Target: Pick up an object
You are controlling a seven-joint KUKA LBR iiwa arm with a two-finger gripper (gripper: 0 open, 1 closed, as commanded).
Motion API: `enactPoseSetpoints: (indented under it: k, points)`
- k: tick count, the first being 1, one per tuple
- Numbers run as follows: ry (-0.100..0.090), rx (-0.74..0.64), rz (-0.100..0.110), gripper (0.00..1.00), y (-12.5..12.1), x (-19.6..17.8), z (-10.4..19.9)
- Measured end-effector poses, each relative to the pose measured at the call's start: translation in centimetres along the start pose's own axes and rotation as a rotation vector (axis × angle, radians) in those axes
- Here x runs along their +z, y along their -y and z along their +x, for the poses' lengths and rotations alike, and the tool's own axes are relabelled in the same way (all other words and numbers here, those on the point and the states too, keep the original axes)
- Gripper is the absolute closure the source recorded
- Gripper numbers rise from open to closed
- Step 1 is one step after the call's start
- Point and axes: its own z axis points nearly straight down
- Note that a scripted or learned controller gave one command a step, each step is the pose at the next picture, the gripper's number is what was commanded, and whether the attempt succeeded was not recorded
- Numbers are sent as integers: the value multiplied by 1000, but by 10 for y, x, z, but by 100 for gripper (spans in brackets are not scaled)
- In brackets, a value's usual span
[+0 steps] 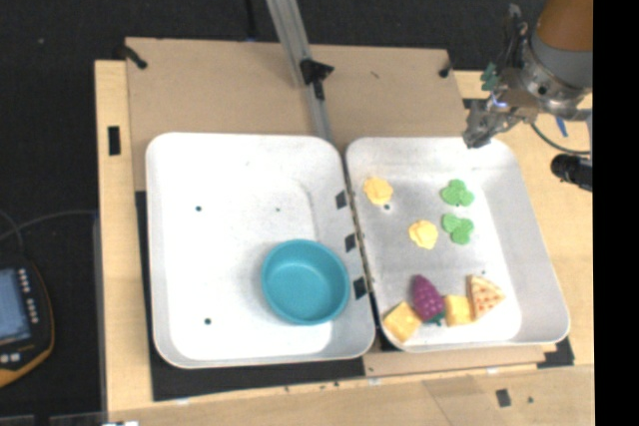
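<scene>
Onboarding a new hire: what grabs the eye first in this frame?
The blue bowl, alone near the front right of the left bin. Next, the bright toy foods in the right bin: green pieces, yellow ones, a purple grape bunch. The pincer hangs over that bin's far right corner.

Right bin (pixel 529 214): two yellow pieces, one (pixel 377 191) near left wall, other (pixel 423 234) mid-bin. Two green clover-like pieces (pixel 457 194), (pixel 459 229) just right of them. Along near wall: yellow block (pixel 402 322), purple grapes (pixel 426 298), small yellow piece (pixel 457 310), pizza slice (pixel 485 295), clustered close.
</scene>
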Motion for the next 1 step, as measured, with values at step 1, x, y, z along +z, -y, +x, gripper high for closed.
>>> enactPoseSetpoints:
  k: [1]
  points:
    - [-1,0,2,100,12,17,50]
